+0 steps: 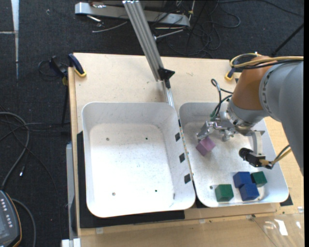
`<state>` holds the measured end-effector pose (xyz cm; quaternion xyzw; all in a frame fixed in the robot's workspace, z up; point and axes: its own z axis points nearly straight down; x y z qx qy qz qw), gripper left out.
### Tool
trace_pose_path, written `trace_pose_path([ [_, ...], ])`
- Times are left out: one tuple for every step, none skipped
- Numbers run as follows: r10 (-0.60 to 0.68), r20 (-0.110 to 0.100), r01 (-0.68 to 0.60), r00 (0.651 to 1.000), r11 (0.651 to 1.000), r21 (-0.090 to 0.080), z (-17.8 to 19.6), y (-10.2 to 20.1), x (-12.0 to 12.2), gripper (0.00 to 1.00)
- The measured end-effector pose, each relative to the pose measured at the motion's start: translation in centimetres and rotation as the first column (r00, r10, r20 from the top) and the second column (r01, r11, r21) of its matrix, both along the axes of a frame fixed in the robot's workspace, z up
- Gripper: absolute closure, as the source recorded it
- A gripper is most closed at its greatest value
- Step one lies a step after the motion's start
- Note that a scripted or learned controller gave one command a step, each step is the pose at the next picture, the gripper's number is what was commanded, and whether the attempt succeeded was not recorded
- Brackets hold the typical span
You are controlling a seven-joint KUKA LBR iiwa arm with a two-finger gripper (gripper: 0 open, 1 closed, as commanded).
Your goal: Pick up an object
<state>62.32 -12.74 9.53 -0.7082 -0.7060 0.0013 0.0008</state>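
Bright, even overhead light, soft shadows, mild glare on white bins, slight graininess.

Beyond the bench's pale wooden top, we see a slanting silver metal rail and black cables on dark carpet.

A pale wooden bench top stands on dark carpet. Black cables loop over the carpet left of the bench, and more cables lie beyond its far edge, beside a grey metal frame base. From there a slanted aluminium rail reaches over the bench. A yellow-tipped clamp grips the bench's far left corner.
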Motion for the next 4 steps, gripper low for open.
trace_pose_path([
  [0.003, 0.0, -0.003, 1.0, 1.0, 0.002, 0.0, 2.6, -3.6, 0.0],
  [0.006, 0.008, -0.006, 1.0, 1.0, 0.0, 0.5, 2.6, 0.4, 0.0],
  [0.001, 0.001, -0.001, 1.0, 1.0, 0.001, 0.0, 2.3, -3.6, 0.0],
  [0.002, 0.001, -0.002, 1.0, 1.0, 0.001, 0.0, 2.4, -5.4, 0.0],
])
